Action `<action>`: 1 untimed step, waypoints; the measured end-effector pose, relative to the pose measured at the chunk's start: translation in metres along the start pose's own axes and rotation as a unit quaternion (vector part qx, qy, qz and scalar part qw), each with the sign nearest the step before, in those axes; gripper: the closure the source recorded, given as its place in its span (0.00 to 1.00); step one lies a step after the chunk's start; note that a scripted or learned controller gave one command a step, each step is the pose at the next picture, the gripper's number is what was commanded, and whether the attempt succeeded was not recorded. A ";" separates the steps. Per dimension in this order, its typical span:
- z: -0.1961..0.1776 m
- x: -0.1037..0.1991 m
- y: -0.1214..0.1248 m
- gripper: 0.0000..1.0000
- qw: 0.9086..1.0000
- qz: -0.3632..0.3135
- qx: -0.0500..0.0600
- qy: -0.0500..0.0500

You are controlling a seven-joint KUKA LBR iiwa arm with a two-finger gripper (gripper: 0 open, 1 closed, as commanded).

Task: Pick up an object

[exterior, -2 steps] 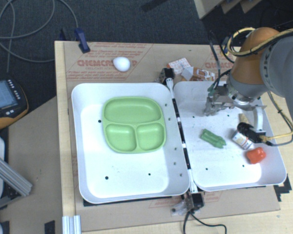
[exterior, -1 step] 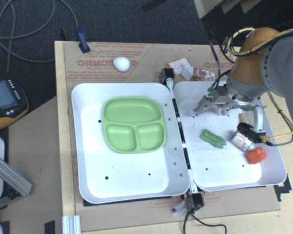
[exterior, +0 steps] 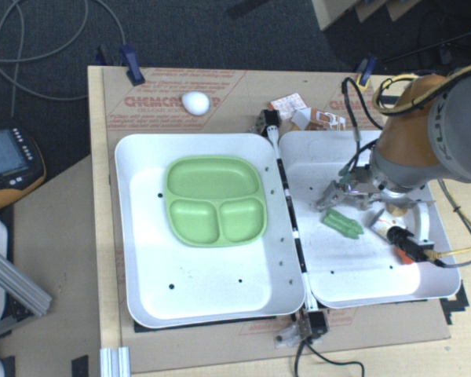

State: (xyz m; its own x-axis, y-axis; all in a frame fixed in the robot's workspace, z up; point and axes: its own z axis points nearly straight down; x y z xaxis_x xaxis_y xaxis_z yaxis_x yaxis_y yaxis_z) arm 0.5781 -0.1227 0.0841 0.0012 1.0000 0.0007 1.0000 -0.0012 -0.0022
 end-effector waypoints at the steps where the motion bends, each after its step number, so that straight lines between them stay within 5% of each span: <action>1: -0.010 0.000 0.001 1.00 1.000 0.000 -0.001 0.000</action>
State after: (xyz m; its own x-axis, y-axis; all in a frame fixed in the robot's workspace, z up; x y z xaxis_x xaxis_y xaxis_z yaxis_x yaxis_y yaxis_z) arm 0.5789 -0.1225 0.0945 0.0017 1.0000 0.0005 1.0000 -0.0017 0.0007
